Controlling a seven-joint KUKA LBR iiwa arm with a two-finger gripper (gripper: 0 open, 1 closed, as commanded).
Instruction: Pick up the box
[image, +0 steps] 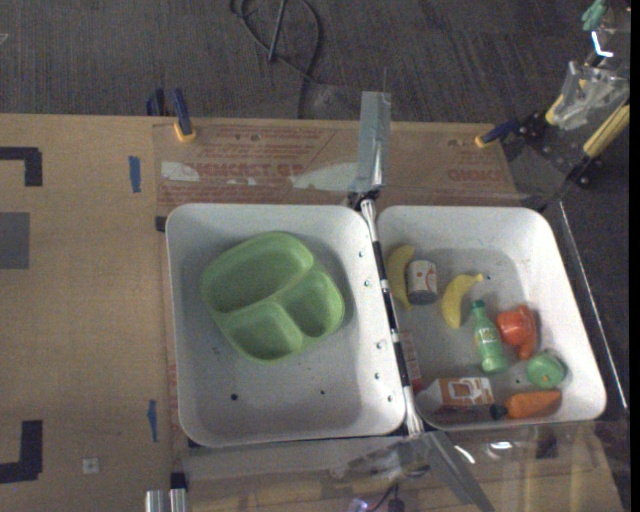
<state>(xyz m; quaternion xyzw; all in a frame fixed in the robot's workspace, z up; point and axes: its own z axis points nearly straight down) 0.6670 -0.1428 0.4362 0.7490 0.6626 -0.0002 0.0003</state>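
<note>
- the box (461, 393) is a small carton, orange-brown with a white patch on its face, lying flat on its side.
- it sits in the right bin (560, 250), at the near edge toward the bin's left corner, just beside the carrot (531, 404), which lies to its right.
- a green bottle (488, 338) stands a little beyond it; two bananas (458, 298) and a small can (422, 281) lie farther back.
- the left bin (190, 330) holds a green divided plate (272, 295).
- the gripper's jaw state cannot be told from this view.
</note>
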